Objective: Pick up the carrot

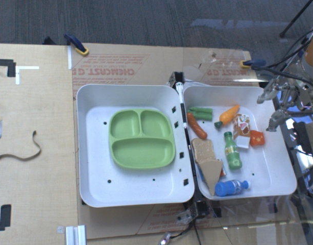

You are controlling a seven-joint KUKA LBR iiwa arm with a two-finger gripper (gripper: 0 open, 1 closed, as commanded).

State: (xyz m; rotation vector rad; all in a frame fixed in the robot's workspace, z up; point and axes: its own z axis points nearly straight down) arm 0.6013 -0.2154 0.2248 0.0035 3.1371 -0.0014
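Your carrot point(229, 114) lies in the far part of the right bin point(279, 180), tilted, between the green bean point(200, 113) on its left and the snack packet point(242, 127) just near-right of it. Bring the gripper point(277, 108) left from the bin's right rim and straddle the carrot's middle, clear of the packet. The jaws are blurred against cables; you cannot tell their spread.

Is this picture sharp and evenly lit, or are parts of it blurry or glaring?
In the camera view the light is soft and even, with faint shadows only; the carrot and green plate look fairly crisp; the hand at the right edge is smeared and hard to read; a pale sheen lies on the dark floor above.
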